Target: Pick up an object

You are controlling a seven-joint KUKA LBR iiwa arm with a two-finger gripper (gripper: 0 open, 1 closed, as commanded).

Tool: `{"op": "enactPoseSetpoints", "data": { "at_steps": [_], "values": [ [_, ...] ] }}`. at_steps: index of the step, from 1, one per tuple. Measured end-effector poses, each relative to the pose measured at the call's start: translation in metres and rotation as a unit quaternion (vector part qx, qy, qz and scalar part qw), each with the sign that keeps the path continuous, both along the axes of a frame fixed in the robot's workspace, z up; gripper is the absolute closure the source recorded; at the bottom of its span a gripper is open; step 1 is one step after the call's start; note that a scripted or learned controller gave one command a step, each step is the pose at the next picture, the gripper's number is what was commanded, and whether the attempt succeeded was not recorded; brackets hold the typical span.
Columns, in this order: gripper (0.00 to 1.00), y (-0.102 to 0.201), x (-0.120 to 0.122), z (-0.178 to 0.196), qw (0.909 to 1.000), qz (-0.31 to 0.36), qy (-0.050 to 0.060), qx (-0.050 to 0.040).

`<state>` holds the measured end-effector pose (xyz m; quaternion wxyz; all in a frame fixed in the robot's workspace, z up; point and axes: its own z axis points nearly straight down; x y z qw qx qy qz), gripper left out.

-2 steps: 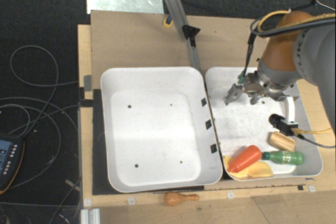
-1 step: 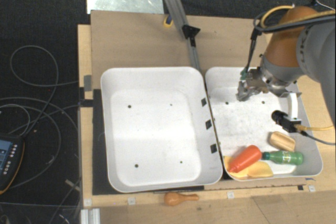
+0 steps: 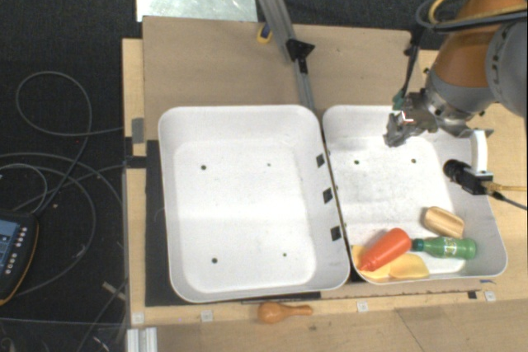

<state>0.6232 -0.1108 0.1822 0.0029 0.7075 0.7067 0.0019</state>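
Note:
My gripper hangs over the far edge of the right bin, well away from the objects. Nothing shows between its fingers. At that bin's near end lie an orange carrot-like piece, a yellow piece under it, a green bottle lying on its side, and a tan bread-like roll.
The left bin sits beside the right one. A tan pear-shaped toy lies on the bench in front of the bins. A grey pole slants across the back. A black fitting sits on the right bin's right rim.

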Motion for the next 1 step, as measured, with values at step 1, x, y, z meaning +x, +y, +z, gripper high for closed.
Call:
{"op": "enactPoseSetpoints", "data": {
  "at_steps": [1],
  "values": [
    [1.00,0.0019,0.0075,0.0461,1.0000,0.003,0.000,0.0000]
  ]
}}
